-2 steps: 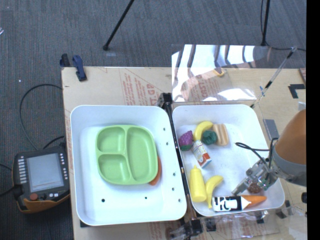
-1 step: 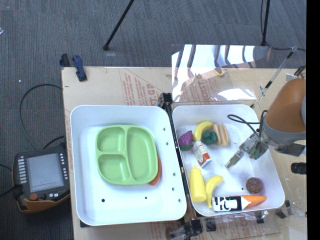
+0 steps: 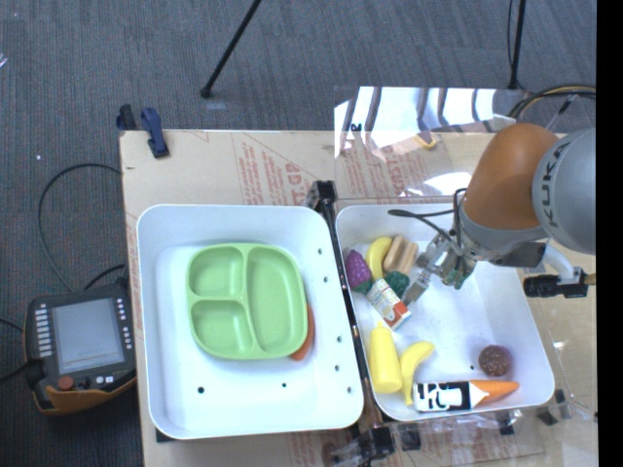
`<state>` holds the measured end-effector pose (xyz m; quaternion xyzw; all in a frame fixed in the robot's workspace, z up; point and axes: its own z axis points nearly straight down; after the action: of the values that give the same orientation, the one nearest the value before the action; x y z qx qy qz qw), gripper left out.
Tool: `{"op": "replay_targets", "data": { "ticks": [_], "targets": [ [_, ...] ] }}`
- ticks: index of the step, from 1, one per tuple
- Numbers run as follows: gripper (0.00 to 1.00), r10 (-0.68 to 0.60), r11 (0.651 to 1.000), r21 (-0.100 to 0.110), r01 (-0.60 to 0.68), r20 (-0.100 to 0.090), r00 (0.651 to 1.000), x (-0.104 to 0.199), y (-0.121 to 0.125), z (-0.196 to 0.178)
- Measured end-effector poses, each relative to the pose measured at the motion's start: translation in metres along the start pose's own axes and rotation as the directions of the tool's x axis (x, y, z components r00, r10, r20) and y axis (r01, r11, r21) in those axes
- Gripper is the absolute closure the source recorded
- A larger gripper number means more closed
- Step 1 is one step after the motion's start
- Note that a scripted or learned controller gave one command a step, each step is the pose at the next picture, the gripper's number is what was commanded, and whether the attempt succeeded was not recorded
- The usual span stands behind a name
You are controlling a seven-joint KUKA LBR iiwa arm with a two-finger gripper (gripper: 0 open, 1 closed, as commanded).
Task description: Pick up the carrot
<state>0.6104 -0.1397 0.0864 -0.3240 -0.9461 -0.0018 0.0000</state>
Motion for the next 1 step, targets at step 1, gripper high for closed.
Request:
{"op": "replay_targets", "data": {
  "ticks": [1],
  "targets": [
    [0.00,0.381,0.924,0.011,-0.381,-0.002,0.924,-0.0236,0.0096,0.0005]
  ]
}}
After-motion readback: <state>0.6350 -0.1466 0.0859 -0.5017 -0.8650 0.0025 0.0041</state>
